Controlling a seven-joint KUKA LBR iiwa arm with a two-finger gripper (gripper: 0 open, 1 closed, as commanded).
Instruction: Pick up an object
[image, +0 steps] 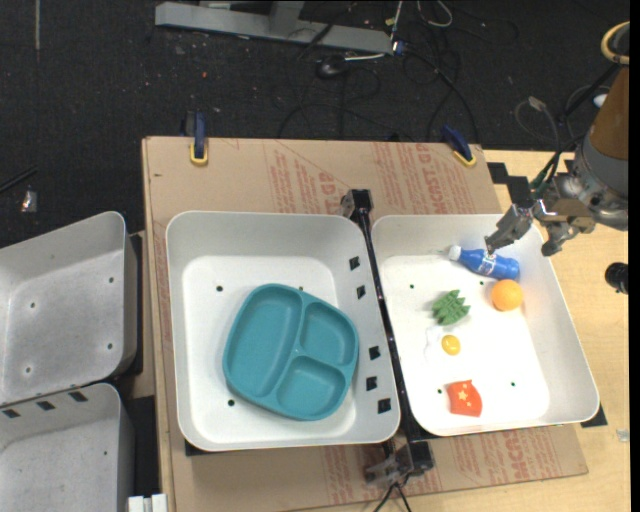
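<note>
From the camera view, my gripper (528, 232) hung spread over the right bin's (575, 330) far edge, pinching nothing. The bottle (486, 262) lay just below its nearer finger, toward the bin's middle, long axis running across the bin, white cap pointing away from the orange ball (507, 294). I judged a short drop inward would straddle it.

Blue bottle (488, 263) with white cap on its side at the right bin's far edge, beside an orange ball (507, 295)
</note>
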